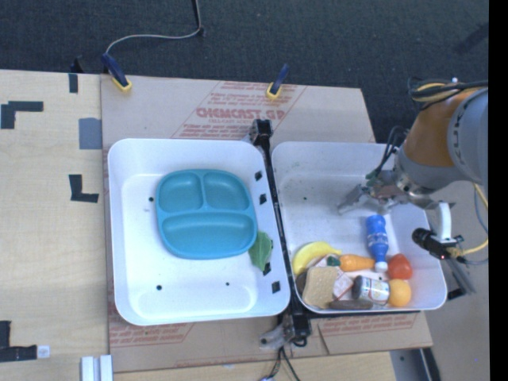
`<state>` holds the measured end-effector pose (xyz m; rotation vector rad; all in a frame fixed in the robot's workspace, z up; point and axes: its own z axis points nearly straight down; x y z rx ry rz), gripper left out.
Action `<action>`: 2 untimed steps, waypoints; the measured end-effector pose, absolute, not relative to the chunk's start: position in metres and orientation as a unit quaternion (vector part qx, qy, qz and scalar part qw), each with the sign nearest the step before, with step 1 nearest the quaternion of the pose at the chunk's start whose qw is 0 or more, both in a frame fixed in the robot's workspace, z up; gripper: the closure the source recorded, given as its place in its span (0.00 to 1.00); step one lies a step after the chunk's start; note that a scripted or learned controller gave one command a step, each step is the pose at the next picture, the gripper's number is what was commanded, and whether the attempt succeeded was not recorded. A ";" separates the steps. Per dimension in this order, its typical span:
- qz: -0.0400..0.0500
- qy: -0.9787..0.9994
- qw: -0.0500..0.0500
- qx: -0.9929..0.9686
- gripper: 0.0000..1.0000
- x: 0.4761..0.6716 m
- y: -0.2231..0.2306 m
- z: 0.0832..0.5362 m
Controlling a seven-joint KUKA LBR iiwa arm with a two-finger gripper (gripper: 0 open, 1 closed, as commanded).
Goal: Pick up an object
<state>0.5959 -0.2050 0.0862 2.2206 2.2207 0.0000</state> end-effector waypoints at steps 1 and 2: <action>0.000 0.707 0.000 0.707 0.00 0.543 -0.188 0.089; 0.000 0.707 0.001 0.707 1.00 0.544 -0.188 0.098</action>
